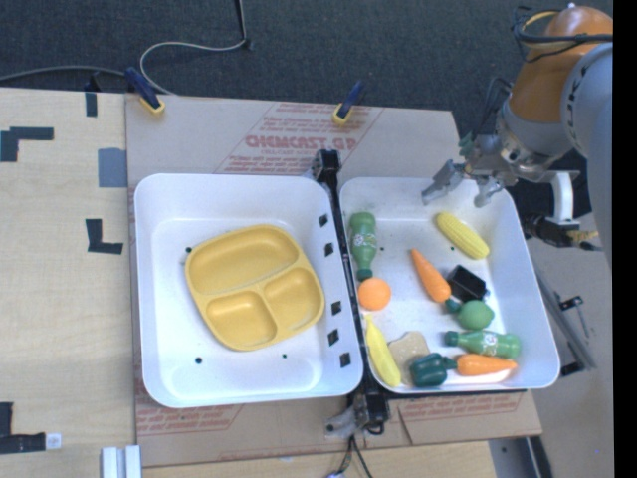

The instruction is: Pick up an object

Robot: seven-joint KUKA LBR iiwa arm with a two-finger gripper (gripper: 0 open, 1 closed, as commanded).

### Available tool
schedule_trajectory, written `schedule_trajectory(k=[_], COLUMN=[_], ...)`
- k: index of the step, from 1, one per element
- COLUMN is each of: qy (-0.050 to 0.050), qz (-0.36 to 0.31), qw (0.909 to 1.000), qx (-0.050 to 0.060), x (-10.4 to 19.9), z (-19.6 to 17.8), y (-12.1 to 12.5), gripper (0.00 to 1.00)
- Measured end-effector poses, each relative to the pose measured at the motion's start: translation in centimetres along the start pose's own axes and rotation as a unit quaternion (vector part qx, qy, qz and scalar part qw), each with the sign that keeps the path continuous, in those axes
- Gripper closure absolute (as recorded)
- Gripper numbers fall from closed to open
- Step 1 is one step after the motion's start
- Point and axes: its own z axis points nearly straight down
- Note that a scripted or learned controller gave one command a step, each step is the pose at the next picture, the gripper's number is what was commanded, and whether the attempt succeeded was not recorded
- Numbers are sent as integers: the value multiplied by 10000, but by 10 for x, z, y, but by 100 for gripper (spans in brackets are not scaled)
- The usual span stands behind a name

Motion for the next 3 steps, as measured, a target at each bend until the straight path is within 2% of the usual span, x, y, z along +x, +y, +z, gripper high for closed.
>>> schedule_trajectory(k=[1, 2, 3], qy=[1, -9, -20], qz=[-3, 0, 3], qw=[10000, 10000, 10000], qx=[-12, -31, -37], x=[16, 13, 12], z=[102, 102, 92], y=[-49, -89, -89], gripper=[0, 0, 100])
